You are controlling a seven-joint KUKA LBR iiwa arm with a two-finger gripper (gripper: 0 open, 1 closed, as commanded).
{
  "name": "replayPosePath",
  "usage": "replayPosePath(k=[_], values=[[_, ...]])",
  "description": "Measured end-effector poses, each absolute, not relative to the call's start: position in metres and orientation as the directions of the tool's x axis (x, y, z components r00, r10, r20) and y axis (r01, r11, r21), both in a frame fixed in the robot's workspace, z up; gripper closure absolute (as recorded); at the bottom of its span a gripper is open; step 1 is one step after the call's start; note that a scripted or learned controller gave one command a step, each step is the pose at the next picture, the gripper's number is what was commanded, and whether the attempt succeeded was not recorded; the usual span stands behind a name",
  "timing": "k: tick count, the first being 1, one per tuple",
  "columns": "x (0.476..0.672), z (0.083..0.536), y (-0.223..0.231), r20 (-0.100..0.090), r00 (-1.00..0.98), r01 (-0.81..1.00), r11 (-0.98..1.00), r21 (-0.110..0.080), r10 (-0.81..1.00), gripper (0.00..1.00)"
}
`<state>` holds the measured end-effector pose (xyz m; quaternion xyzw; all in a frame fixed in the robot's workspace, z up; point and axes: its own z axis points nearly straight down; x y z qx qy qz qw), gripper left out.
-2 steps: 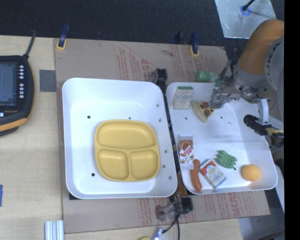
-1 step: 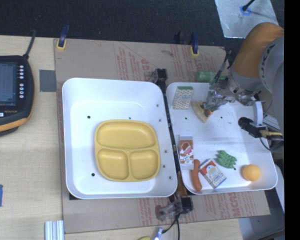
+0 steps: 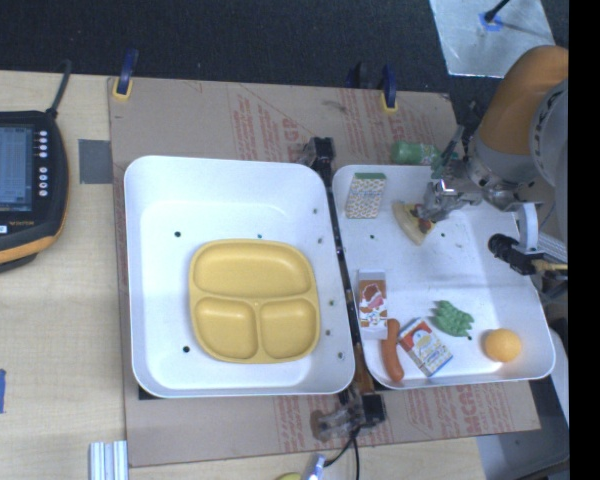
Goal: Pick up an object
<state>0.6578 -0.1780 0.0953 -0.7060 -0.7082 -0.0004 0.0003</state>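
Cheese wedge (image 3: 414,222), tip toward bin's near-right, under gripper (image 3: 438,200)

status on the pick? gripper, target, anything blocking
Gripper low in right bin, far end. Directly over the tan wedge; grasp unconfirmed. Patterned packet lies just left, apart from wedge.

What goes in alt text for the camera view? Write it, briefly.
A grey arm's claw hangs over a tan wedge in the right bin, which also holds small food toys. The left bin holds a yellow tray.
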Motion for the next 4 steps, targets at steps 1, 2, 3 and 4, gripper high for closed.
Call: replayPosePath(k=[1,2,3,4], values=[[0.591,0.139,-0.190,0.000,-0.003,1.000,0.003,-0.002,1.000,1.00],[0.591,0.138,-0.190,0.000,-0.003,1.000,0.003,-0.003,1.000,0.00],[0.649,0.093,-0.142,-0.002,-0.005,1.000,0.005,0.000,1.000,0.00],[0.658,0.094,-0.211,0.003,-0.003,1.000,0.003,0.000,1.000,0.00]])
